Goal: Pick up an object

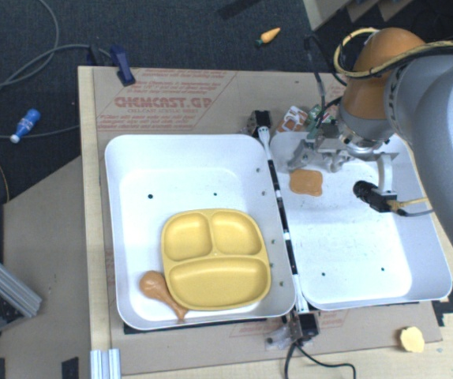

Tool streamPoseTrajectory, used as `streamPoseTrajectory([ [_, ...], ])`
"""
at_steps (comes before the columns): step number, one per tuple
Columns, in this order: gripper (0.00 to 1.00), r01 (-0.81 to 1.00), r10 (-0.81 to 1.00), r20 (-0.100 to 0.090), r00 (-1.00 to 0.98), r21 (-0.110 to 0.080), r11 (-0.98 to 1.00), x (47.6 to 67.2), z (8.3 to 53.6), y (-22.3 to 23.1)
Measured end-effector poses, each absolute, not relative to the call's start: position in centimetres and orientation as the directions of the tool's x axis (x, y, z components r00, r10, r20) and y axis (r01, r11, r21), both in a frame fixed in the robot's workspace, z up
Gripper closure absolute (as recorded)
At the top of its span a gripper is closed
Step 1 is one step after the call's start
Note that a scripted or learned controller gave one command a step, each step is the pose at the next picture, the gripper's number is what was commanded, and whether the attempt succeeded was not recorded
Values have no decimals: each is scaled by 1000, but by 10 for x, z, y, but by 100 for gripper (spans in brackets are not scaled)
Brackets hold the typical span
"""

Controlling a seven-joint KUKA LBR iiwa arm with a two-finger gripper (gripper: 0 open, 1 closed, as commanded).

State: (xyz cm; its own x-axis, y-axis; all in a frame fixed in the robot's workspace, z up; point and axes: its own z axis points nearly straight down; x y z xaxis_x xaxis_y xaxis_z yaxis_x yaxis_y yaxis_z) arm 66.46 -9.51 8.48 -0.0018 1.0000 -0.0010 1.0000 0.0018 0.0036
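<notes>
- Two bins are set side by side on the desk [171,101]: the left bin [132,172] and the right bin [368,267].
- A divided tray [215,259] is placed in the left bin, toward its near side.
- A drumstick-shaped toy [159,288] is laid just left of the tray, touching its near-left corner.
- A flat patty-shaped piece [306,182] is found in the right bin, at its far left.
- The pincer [319,152] is positioned just behind that piece.
- A small lump [411,339] lies on the desk, before the right bin.
</notes>
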Motion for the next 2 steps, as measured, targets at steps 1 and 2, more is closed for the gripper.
streamPoseTrajectory([
  [1, 0, 1000, 1000, 1, 1, -4, -1, 638, 85, -96],
  [2, 0, 1000, 1000, 0, -1, 2, 1, 646, 85, -99],
])
